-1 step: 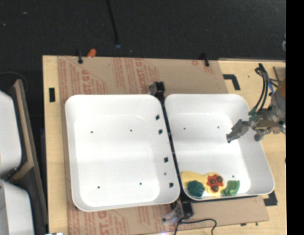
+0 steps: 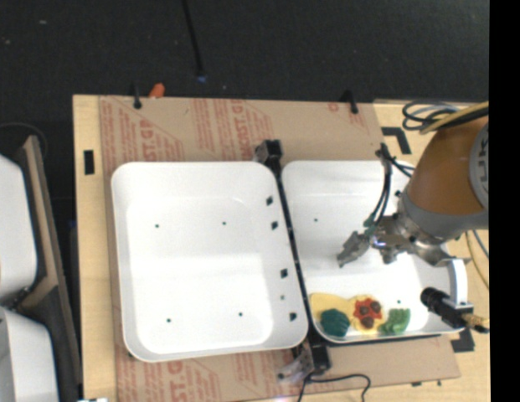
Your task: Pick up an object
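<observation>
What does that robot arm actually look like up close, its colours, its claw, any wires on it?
The arm is a thick rounded body with a broad orange band and grey metal parts above and below it. At its end sits a small dark grey gripper with thin fingers. Dark cables, one greenish, loop along its side, and more cables curl behind its top.

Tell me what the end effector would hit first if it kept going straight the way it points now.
The end effector points leftward and down over the right bin. Going straight on, it would probably meet that bin's bare white floor first, well short of the yellow, green and red items at the near edge. Depth is uncertain from this slanted view.
</observation>
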{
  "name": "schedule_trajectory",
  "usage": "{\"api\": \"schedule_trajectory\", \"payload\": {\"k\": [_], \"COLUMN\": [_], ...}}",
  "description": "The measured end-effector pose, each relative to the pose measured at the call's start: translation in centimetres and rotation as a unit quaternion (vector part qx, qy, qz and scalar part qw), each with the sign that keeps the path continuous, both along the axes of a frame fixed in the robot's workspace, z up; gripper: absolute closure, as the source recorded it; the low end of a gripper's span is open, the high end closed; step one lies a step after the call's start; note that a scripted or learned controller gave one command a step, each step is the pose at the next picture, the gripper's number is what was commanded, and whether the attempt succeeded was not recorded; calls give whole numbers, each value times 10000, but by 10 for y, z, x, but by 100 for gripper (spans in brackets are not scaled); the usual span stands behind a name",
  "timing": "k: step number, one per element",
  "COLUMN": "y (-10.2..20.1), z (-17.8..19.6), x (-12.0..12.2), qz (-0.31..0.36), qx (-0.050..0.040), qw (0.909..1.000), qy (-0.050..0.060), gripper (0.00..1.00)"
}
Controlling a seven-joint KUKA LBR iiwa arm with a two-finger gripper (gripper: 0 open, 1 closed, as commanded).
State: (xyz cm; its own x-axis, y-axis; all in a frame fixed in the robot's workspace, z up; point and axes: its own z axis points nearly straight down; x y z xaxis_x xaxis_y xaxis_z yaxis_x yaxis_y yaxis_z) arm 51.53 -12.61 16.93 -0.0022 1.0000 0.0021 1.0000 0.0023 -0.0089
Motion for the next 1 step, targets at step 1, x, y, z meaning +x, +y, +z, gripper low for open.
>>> {"api": "schedule_trajectory", "payload": {"k": [1], "y": [20], "z": [-24], "x": [9], "qz": [-8], "qx": [-9], "qw": [10000], "qy": [-37], "gripper": [0]}}
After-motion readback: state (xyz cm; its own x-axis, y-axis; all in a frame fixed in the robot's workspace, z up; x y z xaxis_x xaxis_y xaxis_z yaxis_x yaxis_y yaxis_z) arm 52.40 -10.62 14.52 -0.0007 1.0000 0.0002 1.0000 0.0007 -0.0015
